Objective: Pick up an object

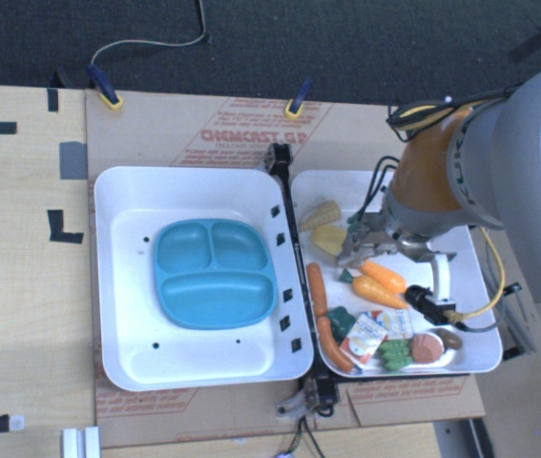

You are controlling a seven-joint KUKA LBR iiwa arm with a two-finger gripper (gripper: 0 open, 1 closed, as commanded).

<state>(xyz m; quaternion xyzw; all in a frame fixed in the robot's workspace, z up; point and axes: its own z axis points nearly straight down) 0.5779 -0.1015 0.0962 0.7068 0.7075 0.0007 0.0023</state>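
My gripper [359,245] is low in the right bin [475,356], under the grey arm with the orange band [429,165]. It hovers just right of a pale yellow wedge [326,240] and just above two orange carrots [382,285]. A tan piece [321,214] lies further back. A long orange-red sausage [318,288] lies along the bin's left wall. I see no object in the gripper.
The left bin [122,218] holds a blue divided plate [216,272]. At the right bin's front lie another orange stick [333,346], a green item [341,320], a white packet [369,335], a broccoli piece [395,354] and a pinkish round item [428,347].
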